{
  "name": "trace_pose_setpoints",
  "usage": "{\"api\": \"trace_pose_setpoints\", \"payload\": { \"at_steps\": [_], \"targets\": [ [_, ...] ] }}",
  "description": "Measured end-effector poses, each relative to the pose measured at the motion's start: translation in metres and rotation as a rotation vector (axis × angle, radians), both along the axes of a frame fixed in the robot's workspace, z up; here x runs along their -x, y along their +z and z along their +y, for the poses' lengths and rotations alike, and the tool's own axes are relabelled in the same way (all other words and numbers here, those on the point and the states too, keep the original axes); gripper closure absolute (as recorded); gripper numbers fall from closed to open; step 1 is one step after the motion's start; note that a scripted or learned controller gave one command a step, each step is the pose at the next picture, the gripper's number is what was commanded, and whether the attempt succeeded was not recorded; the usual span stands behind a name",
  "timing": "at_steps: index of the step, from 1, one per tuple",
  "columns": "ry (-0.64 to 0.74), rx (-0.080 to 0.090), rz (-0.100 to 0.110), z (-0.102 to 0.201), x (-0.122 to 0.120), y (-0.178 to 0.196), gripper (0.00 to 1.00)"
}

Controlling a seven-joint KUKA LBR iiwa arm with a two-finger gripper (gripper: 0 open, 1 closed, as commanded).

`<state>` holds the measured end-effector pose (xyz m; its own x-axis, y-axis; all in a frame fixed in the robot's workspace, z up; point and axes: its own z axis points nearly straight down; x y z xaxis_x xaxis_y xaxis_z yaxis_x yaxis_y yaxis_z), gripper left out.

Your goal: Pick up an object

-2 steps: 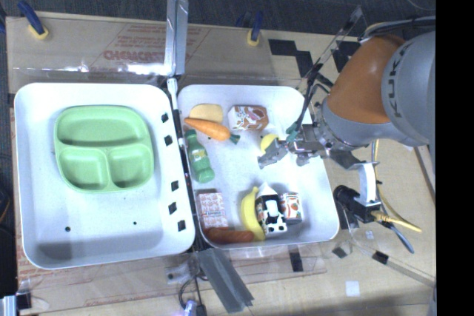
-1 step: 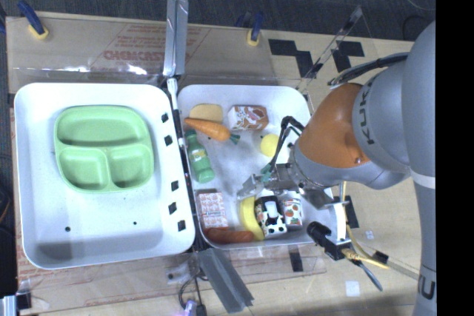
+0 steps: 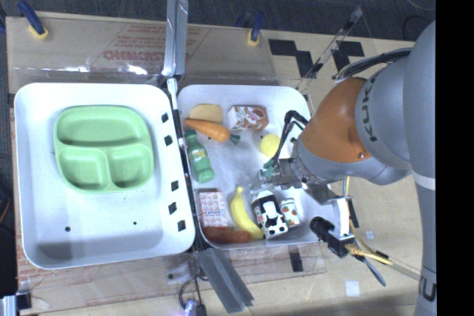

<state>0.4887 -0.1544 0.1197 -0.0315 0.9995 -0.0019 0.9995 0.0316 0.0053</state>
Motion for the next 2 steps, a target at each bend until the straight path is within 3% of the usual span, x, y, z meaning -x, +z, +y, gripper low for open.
{"api": "trace_pose_setpoints", "payload": {
  "at_steps": [1,2],
  "targets": [
    [0.039,-0.001,0.007,0.0789,-0.0064,0.1069,1.0],
    [0.038,-0.001,0.007,0.0788,-0.0063,0.1068,0.0]
  ]
}}
